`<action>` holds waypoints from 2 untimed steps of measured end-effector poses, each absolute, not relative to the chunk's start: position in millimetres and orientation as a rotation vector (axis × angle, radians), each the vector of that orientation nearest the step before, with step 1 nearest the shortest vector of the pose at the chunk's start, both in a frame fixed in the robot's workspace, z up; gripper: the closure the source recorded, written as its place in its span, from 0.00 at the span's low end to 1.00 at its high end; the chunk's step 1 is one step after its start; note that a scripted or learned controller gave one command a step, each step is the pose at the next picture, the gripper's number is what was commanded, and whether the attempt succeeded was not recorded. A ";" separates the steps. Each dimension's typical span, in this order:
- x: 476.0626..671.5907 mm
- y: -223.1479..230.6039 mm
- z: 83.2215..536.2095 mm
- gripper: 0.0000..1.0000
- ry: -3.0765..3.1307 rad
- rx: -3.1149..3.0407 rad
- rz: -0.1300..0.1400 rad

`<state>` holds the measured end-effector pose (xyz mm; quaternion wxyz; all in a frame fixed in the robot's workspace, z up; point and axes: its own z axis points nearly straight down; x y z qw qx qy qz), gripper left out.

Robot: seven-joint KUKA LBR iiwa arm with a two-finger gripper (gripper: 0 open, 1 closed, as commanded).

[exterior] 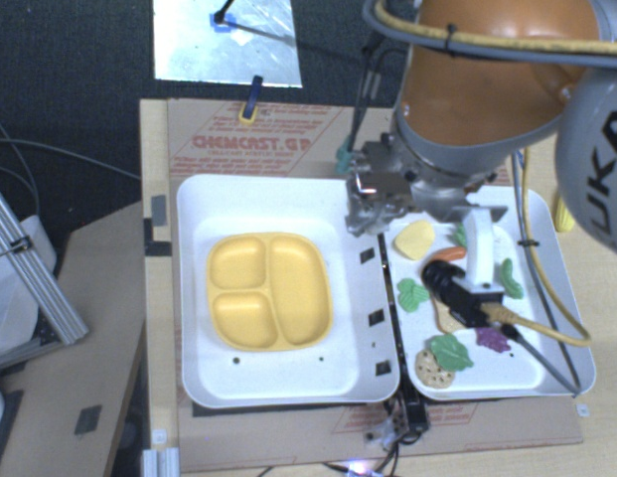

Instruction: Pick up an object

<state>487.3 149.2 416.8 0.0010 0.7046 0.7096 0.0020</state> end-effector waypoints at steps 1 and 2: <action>488.0 149.4 427.7 1.00 2.233 2.205 0.009; 488.6 149.6 438.4 1.00 2.239 2.198 0.012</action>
